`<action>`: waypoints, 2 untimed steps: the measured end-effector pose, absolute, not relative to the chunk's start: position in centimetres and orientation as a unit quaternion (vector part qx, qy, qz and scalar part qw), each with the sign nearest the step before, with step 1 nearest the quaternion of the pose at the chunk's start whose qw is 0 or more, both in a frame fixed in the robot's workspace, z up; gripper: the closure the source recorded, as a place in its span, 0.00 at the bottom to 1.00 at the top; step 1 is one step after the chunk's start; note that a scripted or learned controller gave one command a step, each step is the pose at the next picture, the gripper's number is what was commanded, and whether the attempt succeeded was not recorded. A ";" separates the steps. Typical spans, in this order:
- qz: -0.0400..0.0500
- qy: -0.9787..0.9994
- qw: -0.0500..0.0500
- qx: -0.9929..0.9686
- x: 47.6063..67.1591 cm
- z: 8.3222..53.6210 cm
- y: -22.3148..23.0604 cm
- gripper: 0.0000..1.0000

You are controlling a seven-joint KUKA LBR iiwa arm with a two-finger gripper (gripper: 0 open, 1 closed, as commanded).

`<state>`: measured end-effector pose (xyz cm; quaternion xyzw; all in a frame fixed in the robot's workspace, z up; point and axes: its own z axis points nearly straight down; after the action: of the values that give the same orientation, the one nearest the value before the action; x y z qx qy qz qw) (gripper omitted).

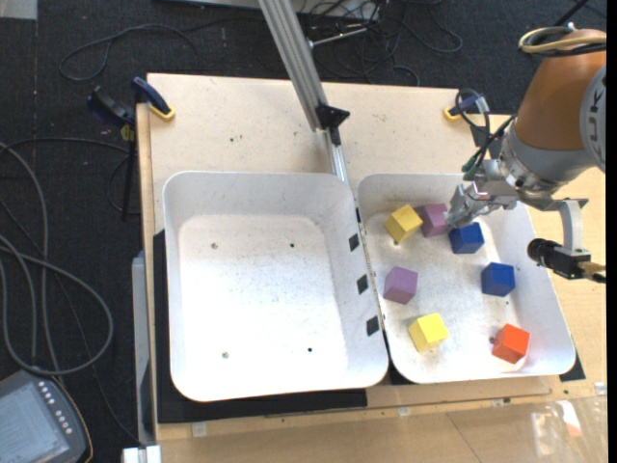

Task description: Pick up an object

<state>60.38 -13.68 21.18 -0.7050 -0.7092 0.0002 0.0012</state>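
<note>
Surface (241, 123): pale speckled board carrying two shallow white bins side by side.
Left bin (183, 258): smooth white floor, low curved walls.
Right bin (549, 307): holds all seven blocks, loosely scattered.
Arm (564, 104): grey with orange band, reaching in from the right and angled down over the far part of the right bin.
End effector (467, 206): low over the far cluster, just above the blue block and beside the purple one; finger state cannot be judged from this angle, and no block is visibly between the fingers.
Blue block, far (467, 238): likeliest target by my reading, directly under the tool, touching or nearly touching the purple block (436, 219); which of the two, I cannot tell.
Yellow block, far (404, 223): just beside the purple one, crowding that side.
Other blocks: purple (400, 285), yellow (427, 331), blue (497, 279), orange (511, 342), each standing apart from its neighbours.
Handling, judged: small rigid cubes, probably light foam or wood, not fragile; flat faces should seat well, though smooth paint may slip.
Grip point, judged: two opposite flat faces at mid height, chosen on the sides free of neighbours, fingers square to the faces, not on corners.
</note>
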 end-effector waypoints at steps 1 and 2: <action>-0.001 -0.710 0.001 -0.705 58.2 22.7 -8.7 1.00; 0.000 -0.710 0.002 -0.704 56.1 21.9 -3.4 1.00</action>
<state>56.07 -3.41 21.87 -0.7043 -0.7099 0.0000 0.0018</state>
